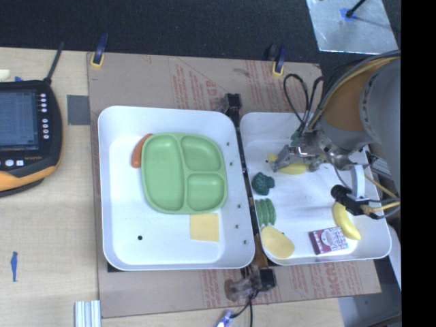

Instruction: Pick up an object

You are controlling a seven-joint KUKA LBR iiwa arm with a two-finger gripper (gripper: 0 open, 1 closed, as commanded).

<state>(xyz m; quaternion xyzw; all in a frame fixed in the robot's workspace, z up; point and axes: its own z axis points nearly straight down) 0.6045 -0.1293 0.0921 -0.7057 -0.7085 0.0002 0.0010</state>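
My gripper [294, 158] hangs low in the right bin [300, 125], near its back half, at the end of the grey arm with the orange band. Directly beneath it lies a yellow banana-shaped piece [293, 169], partly covered by the gripper. A dark green broccoli piece [263, 181] sits just left and in front of it. Further forward lie a ridged green piece [264, 211], a pale yellow round piece [277, 242], a red and white box [329, 240] and a second yellow banana piece [346, 222].
The left bin [116, 203] holds a green divided plate [184, 172], an orange piece [138, 150] tucked at its left edge, and a yellow square slice [205, 227]. A black-tipped part [344, 196] and cables hang beside the arm. A handheld controller [24, 138] lies far left.
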